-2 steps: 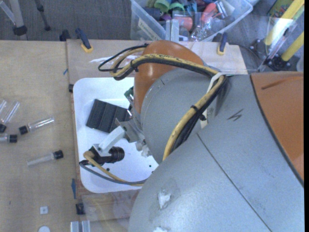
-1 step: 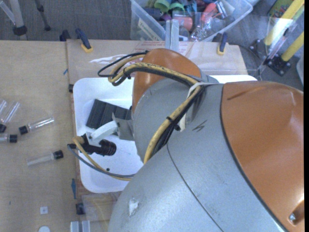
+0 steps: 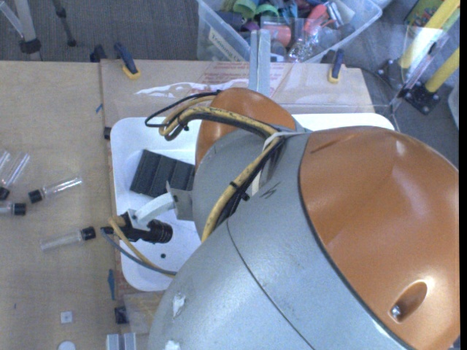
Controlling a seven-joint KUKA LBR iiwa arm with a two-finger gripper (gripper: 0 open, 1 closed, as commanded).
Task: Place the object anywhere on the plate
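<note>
One arm (image 3: 328,239) hides most of the bin (image 3: 120,159); no writing is legible, and I can't pick out the object or fingers.

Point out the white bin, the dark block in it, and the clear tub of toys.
white bin (image 3: 120,159), camera view, bare left wall
dark block (image 3: 157,173), camera view, middle of its top face
clear tub (image 3: 219,28), camera view, its front left wall

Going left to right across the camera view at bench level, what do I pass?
Clear vials with black caps → white bin → black block inside it → the grey and orange arm.
</note>
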